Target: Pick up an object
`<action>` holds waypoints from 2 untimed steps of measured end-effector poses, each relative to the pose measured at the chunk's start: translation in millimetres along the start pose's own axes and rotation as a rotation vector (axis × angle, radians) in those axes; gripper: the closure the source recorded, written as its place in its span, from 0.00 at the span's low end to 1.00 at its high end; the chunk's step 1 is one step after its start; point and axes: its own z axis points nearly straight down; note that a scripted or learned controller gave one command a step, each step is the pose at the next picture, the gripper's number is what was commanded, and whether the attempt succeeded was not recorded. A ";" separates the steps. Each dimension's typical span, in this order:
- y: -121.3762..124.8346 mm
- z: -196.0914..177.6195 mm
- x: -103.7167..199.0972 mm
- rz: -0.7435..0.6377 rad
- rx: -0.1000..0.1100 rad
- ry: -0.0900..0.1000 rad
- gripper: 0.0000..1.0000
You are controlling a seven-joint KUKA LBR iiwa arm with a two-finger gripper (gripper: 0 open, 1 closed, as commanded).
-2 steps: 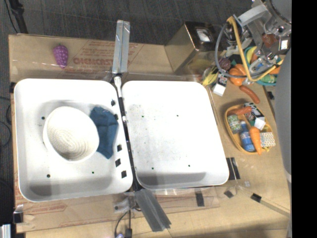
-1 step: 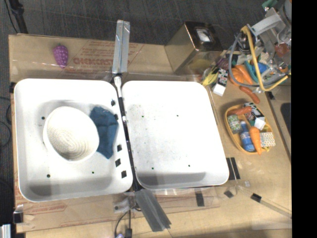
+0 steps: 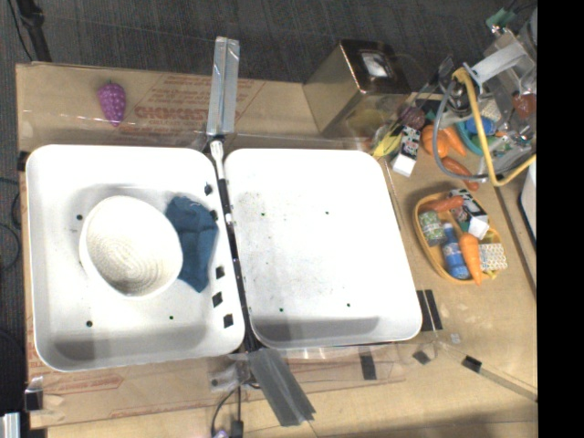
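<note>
two shallow white bins side by side on a cardboard-brown bench [image 3: 511, 336], touching along the middle seam. in the left bin [image 3: 55, 336]: a round white woven cap [image 3: 132, 245], left of centre, and a crumpled blue cloth [image 3: 193, 240] just beside it on the right, touching its edge and reaching toward the dividing wall. in the right bin [image 3: 392, 245]: scattered dark specks on the floor. behind the left bin, on the bench: a small purple grape-like toy [image 3: 112, 101], well apart from the cap and cloth. behind the right bin: a brown box [image 3: 360, 85]. to the right of the right bin: a yellow bowl [image 3: 422, 219] of small mixed toys, and further back a wire basket [image 3: 484, 167] of clutter. gripper state: cannot tell.
</note>
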 end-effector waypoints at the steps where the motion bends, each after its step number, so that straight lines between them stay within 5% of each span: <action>1: -12.4 52.2 -54.2 -0.185 -0.002 0.001 0.00; 2: 5.7 -0.5 18.5 0.039 -0.003 0.003 0.00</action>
